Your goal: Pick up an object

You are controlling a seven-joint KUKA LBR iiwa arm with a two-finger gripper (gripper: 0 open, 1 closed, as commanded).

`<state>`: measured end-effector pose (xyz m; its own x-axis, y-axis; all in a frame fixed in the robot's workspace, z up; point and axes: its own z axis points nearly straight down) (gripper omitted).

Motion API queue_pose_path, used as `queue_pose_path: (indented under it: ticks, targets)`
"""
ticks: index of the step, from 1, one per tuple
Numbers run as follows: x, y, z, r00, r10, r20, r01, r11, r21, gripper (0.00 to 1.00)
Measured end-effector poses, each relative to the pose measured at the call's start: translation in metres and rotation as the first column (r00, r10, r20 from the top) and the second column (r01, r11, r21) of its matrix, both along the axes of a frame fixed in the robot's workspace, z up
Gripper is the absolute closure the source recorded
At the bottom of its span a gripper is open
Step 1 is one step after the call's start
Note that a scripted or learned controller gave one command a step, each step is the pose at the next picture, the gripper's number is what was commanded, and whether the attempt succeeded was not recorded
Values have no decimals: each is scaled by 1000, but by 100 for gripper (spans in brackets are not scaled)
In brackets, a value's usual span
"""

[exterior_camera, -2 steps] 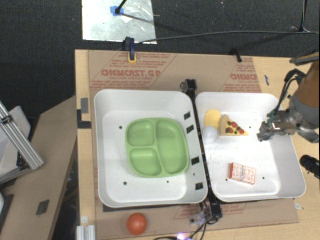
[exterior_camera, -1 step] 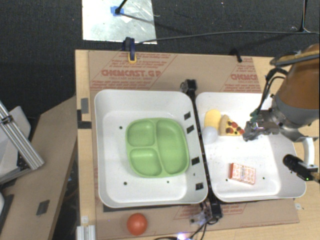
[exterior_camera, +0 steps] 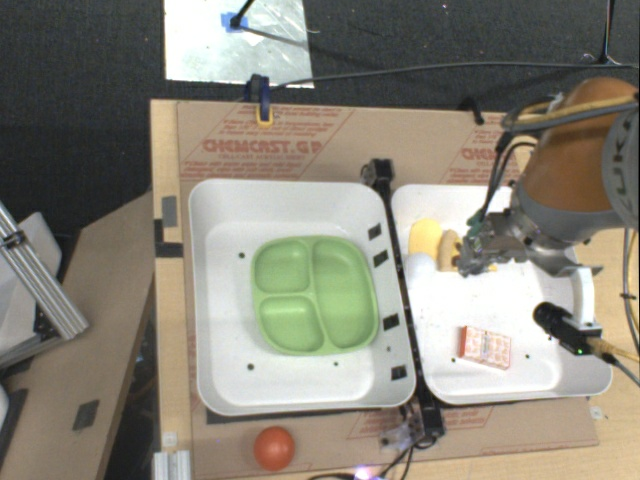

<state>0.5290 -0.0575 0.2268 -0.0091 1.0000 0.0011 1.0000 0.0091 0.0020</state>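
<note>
Nearest my camera, a round orange-red ball (exterior_camera: pixel 273 447) lies on the brown cardboard-covered worktop (exterior_camera: pixel 330 133), just outside the front rim of the left shallow white bin (exterior_camera: pixel 215 298). Inside that bin rests a light green plastic plate with three compartments (exterior_camera: pixel 314 294), roughly at the bin's centre.

Beside the left bin, sharing the middle divider, stands the right shallow white bin (exterior_camera: pixel 440 378). It holds a small red-and-white printed packet (exterior_camera: pixel 485 347), lying flat towards the front of the right bin, and a pale yellow rounded object (exterior_camera: pixel 426 238) close to the divider at the far side of the right bin.

I see the grey arm's gripper (exterior_camera: pixel 472 258) lowered into the right bin, just beside the yellow object on the side away from the divider. Whether the jaws are open or closed I cannot tell; the wrist and cabling obscure them.

I judge the step in hand to be the approach to a grasp on the yellow object, nothing being lifted yet. The next move calls for centring the jaws over that object, closing, and then raising it clear of the right bin's floor.
</note>
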Motion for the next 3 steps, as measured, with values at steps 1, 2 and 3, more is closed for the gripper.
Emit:
queue_pose_path:
  ticks: [1,2,3]
  targets:
    - [13,59,1,1000,1,1,-1,1000,1,100]
    - [18,107,-8,1000,0,-1,0,1000,0,100]
    - [14,164,3,1000,2,-1,-2,1000,2,100]
